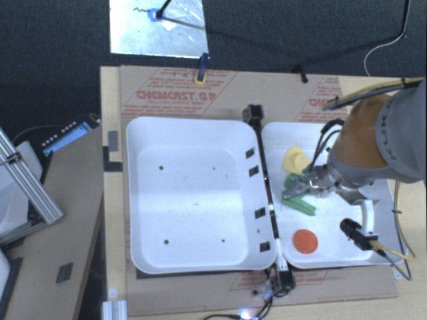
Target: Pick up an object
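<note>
The right bin [373, 262] holds three things. A yellow object [294, 159] lies near its far left corner. A green object [301, 205] lies along the left side, and an orange-red disc [306, 241] sits near the front edge. My gripper [292, 189] reaches in from the right and is low over the green object, at its upper end and covering part of it. The view does not show whether anything is gripped.
The left bin [193, 132] stands beside the right one, with a black clipped divider [261, 185] between them. Both rest on a brown cardboard sheet [173, 95]. The grey arm with its orange band [363, 139] covers the right bin's far right part.
</note>
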You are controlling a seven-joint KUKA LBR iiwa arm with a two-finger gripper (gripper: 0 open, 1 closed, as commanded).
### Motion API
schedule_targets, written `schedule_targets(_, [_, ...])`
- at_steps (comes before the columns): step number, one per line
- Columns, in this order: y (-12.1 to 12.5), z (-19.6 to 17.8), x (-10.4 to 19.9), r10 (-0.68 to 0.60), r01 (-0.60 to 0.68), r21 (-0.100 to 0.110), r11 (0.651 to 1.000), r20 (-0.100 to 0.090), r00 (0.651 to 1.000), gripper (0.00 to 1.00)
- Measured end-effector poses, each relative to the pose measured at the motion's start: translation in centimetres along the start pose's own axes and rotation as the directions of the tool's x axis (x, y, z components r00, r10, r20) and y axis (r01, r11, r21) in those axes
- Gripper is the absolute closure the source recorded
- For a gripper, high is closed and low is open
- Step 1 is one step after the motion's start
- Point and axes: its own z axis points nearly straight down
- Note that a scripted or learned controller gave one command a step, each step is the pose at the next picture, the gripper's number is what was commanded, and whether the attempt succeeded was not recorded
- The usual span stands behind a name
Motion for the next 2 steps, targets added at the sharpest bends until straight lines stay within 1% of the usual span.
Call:
schedule_targets(1, [5.9,0.3,2.0,-0.001,0.001,0.003,1.0,-0.001,1.0,0.0])
schedule_targets(2, [5.8,-0.8,1.8,0.001,-0.001,0.006,1.0,-0.002,1.0,1.0])
